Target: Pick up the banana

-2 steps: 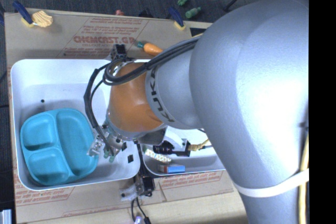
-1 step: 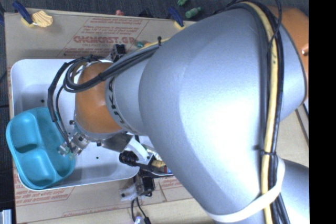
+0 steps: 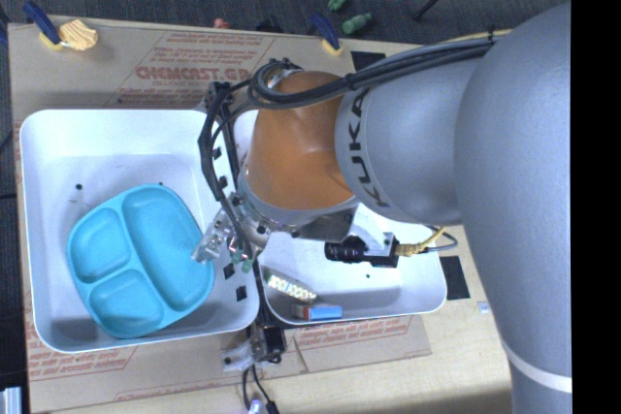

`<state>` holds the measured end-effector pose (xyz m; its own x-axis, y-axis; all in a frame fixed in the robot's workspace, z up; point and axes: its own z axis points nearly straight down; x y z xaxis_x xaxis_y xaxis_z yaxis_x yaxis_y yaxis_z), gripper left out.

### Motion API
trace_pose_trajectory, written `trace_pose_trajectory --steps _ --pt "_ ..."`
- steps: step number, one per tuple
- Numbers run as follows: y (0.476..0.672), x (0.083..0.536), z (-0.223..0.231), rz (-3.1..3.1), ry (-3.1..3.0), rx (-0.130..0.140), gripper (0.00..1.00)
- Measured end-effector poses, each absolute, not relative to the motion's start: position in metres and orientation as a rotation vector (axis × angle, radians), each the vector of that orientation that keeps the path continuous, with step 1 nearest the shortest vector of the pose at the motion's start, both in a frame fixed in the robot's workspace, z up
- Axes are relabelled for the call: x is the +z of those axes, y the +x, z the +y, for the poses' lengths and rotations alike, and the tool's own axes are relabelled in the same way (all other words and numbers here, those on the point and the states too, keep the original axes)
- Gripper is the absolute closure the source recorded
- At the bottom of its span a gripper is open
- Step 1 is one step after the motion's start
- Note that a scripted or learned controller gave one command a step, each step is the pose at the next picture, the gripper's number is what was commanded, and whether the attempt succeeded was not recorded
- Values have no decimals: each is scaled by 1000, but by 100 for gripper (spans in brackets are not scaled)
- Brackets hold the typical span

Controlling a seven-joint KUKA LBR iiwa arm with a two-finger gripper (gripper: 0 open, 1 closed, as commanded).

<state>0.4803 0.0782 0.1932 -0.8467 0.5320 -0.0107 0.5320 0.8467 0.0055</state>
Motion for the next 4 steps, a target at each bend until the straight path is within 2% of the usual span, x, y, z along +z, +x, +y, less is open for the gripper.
trace_pose_trajectory --steps 1,2,3,4 --pt "484 118 110 3086 427 -6 100" --pt "489 94 153 3041 723 6 100" --pt "478 238 136 2989 942 0 100" --pt "477 265 -5 3027 833 -2 100"
